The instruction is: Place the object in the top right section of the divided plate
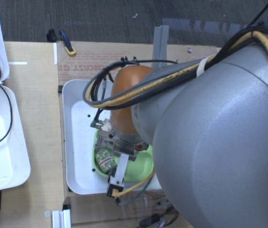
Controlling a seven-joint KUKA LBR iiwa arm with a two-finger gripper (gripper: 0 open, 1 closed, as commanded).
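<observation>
On the left of the bench (39,103) we see the left bin (1,141), white, with a black cable (12,115) looping across it. At the far edge of the bench lies a small blue-and-yellow clamp (66,42). Moving right, the right bin (79,141) holds a green divided plate (143,167) towards its near side. On the left part of that plate sits a small object with a red-and-white pattern (106,161), which we take to be the task's thing. It rests on the plate and is not lifted. The end effector (119,148) hangs over the plate just right of that object and close above it, so the object lies to its left and a little nearer. We cannot tell whether the end effector is released or clenched, since the wrist and the orange band (129,94) cover it from above. The object's long axis is too small to read. The grey arm (219,141) hides the right and far parts of the plate, including the dividers, so the target section lies, we judge, beneath the wrist, to the right of and beyond the object.
</observation>
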